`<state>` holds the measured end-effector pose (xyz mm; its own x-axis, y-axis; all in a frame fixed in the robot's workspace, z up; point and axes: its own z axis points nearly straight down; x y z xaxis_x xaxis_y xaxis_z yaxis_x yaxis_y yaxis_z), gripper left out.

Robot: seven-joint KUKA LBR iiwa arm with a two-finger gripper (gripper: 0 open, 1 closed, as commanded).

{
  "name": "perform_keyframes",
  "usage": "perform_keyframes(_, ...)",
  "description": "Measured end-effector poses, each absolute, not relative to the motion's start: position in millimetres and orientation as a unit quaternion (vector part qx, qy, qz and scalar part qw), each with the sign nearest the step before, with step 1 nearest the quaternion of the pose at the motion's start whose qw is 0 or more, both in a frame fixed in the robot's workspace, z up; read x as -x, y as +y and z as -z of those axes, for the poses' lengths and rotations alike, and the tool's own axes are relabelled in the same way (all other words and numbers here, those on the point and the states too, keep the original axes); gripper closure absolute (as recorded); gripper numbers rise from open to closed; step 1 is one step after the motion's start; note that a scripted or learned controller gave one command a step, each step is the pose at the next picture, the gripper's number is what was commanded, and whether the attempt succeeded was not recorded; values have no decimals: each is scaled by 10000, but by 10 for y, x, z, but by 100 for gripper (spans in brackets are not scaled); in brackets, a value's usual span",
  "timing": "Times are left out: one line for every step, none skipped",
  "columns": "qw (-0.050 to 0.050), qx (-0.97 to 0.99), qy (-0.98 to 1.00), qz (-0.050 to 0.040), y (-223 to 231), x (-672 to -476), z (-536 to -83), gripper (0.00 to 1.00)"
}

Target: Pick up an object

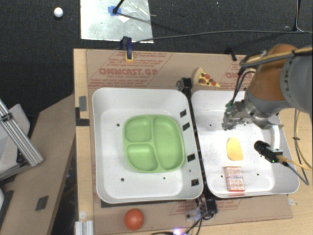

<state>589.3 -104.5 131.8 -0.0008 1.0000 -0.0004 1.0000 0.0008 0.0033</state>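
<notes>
The jaws hang low over the far left part of the right bin (288, 180), above bare white floor, and the view is too blurred there to tell whether they are apart or together; nothing can be seen between them. The grey arm (298, 80) with its orange band comes in from the right. Near the jaws, toward the front of the same bin, lies a yellow piece (234, 149), apart from them, and just in front of it a pink box (234, 178). The left bin (105, 180) holds a green divided plate (153, 142) at its middle. On the tabletop behind the bins lies a toy pizza slice (206, 78), and in front of the left bin a red ball (134, 219).
</notes>
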Motion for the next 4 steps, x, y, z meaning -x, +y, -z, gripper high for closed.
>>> perform_keyframes(35, -7057, 7085, -26, -1033, -5975, -1947, 100)
perform_keyframes(28, -7058, 7084, -21, -1055, -5898, -2453, 100)
perform_keyframes(11, -7057, 7086, -10, -1056, -5907, -2579, 100)
perform_keyframes(8, -7039, 7103, -16, -574, -6012, -2606, 100)
